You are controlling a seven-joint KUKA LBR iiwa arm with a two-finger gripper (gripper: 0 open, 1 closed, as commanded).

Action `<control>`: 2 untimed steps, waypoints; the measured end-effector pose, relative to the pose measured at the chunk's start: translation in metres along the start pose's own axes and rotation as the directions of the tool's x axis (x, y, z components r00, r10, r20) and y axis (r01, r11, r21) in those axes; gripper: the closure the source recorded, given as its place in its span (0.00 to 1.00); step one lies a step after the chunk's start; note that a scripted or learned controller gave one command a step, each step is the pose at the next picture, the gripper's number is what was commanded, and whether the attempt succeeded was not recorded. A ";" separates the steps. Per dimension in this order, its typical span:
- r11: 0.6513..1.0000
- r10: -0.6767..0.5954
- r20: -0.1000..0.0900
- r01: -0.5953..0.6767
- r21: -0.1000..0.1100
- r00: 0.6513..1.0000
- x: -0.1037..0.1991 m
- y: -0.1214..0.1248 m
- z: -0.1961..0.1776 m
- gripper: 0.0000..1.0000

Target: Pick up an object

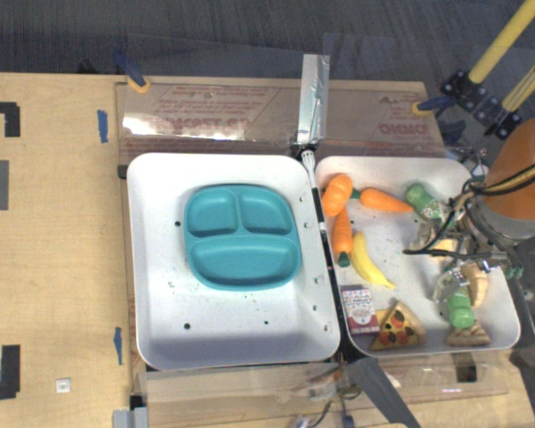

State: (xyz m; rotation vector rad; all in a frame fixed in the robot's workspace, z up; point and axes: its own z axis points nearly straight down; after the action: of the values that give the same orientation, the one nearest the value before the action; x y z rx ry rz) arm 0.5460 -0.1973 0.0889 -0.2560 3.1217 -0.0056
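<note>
Hovering low over the right bin (508,328), our hand (459,266) sits among cables near the bin's right side; we cannot tell whether it is clenched or released. Just below it lies a green toy (461,310) beside a tan piece (469,334). Further left in that bin we see a banana (371,260), two carrots (388,201) (341,237), an orange fruit (336,192), a pizza slice (398,325) and a small carton (358,308). In the left bin (160,239) rests a teal divided plate (242,236). Both bins stand on the bench (53,239).
</note>
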 end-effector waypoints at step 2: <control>0.984 -0.179 0.001 0.179 -0.004 0.984 -0.024 -0.028 0.001 0.00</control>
State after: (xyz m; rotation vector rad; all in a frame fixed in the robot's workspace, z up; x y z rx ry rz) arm 0.5743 -0.2211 0.0882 -0.5348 3.0864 -0.0012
